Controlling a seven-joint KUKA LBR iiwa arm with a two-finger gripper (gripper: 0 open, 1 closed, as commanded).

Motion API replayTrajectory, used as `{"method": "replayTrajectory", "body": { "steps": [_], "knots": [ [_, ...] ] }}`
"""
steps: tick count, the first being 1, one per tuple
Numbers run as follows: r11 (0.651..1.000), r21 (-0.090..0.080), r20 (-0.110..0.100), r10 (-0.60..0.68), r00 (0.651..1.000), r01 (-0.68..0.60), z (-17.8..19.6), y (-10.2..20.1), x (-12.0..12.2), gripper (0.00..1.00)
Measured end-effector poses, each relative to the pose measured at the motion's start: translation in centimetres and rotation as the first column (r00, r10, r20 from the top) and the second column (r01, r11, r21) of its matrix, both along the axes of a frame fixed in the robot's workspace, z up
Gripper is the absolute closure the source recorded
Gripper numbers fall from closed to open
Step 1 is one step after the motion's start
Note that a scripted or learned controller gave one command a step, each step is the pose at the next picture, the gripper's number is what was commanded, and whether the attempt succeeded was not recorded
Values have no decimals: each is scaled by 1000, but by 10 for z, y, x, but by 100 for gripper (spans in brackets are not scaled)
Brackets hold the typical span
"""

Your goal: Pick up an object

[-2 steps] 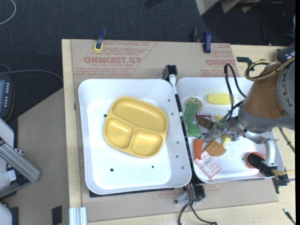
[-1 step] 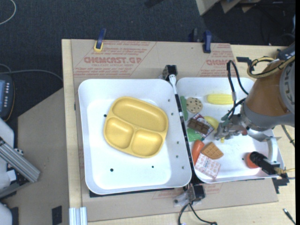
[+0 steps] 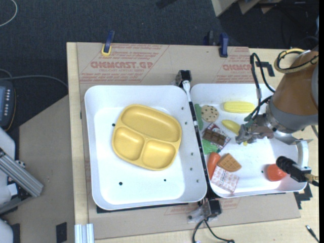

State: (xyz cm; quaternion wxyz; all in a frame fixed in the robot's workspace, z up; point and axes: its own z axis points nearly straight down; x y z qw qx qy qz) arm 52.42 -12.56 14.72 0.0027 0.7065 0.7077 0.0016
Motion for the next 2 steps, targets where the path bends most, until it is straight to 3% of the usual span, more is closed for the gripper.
{"method": "replayTrajectory", "body": {
  "steps": [1,2],
  "knots": [
    [1000,0,1,0,1000,0,52,2,12,100],
    [1000,0,-1,0,1000,0,79,2,13,100]
  ]
}}
